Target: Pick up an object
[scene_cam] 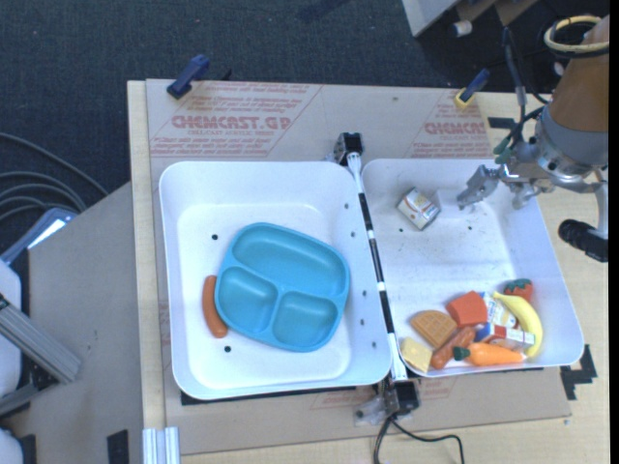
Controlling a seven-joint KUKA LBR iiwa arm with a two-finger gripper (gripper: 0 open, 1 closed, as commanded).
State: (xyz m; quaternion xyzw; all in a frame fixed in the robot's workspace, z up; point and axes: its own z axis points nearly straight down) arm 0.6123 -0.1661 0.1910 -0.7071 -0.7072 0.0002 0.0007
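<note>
My gripper (pixel 499 188) hovers over the far right part of the right bin (pixel 484 249), fingers spread open with nothing between them. A small white and grey box (pixel 418 207) lies just left of it, a little apart from the left fingertip (pixel 472 190). In the right bin's near corner lies a heap of toy food: an orange block (pixel 468 309), a banana (pixel 523 318), a carrot (pixel 490 355), a waffle (pixel 434 328) and a red sausage (pixel 452 348).
The left bin (pixel 184 259) holds a blue divided plate (pixel 280 286) with an orange sausage (pixel 213 306) along its left side. A black-clipped divider (pixel 369 249) runs between the bins. Cables (pixel 29 177) lie off the bench to the left.
</note>
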